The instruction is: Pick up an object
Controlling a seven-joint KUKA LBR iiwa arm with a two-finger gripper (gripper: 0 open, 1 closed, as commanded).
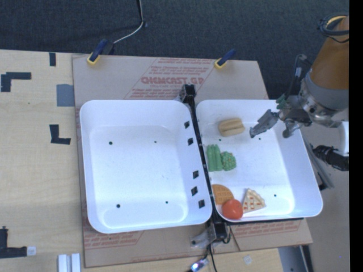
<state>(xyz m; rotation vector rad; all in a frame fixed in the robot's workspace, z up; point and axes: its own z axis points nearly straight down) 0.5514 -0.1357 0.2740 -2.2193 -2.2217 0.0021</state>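
Note:
The right bin (286, 169) holds a tan bread roll (231, 127) near its back, a green leafy vegetable (219, 158) by its left wall, and an orange disc (221, 194), a red tomato (231, 209) and a pizza slice (253, 200) at its front. My gripper (276, 125) hangs above the bin's back right part, to the right of the bread roll. Its two grey fingers (261, 123) are spread apart and hold nothing.
The left bin (136, 163) sits beside the right one, with a black clip strip (195, 152) along their shared wall. Both rest on a cardboard sheet (170, 81) held by blue and yellow clamps. A black cable (133, 21) runs off the back.

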